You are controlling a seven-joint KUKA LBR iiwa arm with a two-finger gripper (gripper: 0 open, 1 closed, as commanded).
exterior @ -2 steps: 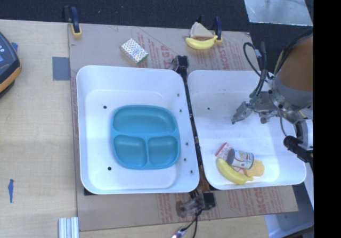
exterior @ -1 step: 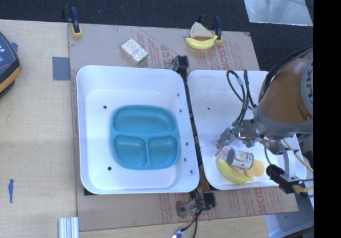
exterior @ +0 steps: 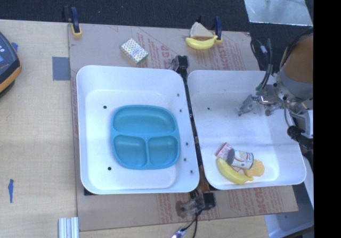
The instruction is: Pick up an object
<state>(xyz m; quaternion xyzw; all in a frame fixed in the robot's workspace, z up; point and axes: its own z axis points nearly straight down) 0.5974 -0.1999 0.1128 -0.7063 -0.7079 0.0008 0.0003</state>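
Observation:
The right bin [exterior: 277, 136] holds a small cluster at its near edge: a yellow banana [exterior: 231, 172], a small red-and-white labelled container [exterior: 238, 157] lying on its side, and a flat yellow-orange piece [exterior: 258, 167]. My gripper [exterior: 254, 111] hangs over the bin's far middle, well behind that cluster. Its two metal fingers stand apart, open, with nothing between them. The grey arm with its orange band [exterior: 298, 61] comes in from the right.
In the left bin [exterior: 85, 125] lies a blue divided plate [exterior: 145, 137]. Behind the bins, on the board, are a second banana with a sandwich slice [exterior: 201, 40] and a small patterned box [exterior: 134, 50]. A black clip [exterior: 181, 63] sits between the bins' far corners.

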